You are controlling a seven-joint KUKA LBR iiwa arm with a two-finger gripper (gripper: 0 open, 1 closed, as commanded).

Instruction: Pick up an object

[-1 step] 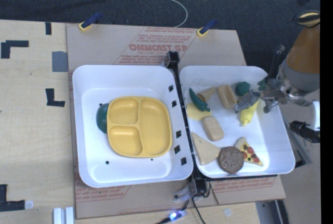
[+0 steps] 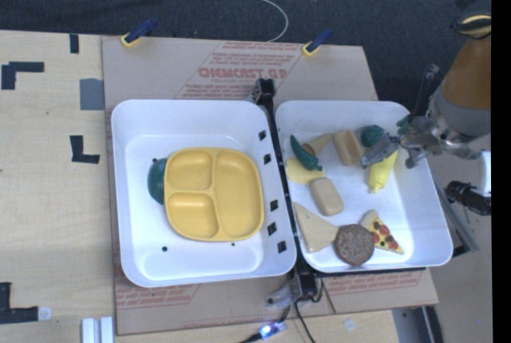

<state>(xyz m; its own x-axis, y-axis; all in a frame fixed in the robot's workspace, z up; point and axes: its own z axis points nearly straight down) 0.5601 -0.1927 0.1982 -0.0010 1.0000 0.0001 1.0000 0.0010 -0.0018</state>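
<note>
Light wood tabletop [image 2: 48, 198] with black angular marks at left. A cardboard sheet [image 2: 231, 74] with red print lies flat on it, held by two blue-and-yellow clamps [image 2: 138, 33] at its far edge. Two shallow white bins sit on the cardboard, touching side by side: left bin [image 2: 136, 174], right bin [image 2: 423, 214]. A white cable [image 2: 247, 0] loops beyond.

Two white bins: the left bin [image 2: 128, 174] and the right bin [image 2: 423, 214]. The left one carries one yellow divided plate [image 2: 214, 194] and one dark teal piece [image 2: 156, 180] at the plate's left edge. The right one carries about nine toy foods, among them one pizza slice [image 2: 382, 234], one brown patty [image 2: 354, 244], one yellow banana [image 2: 382, 171]
</note>
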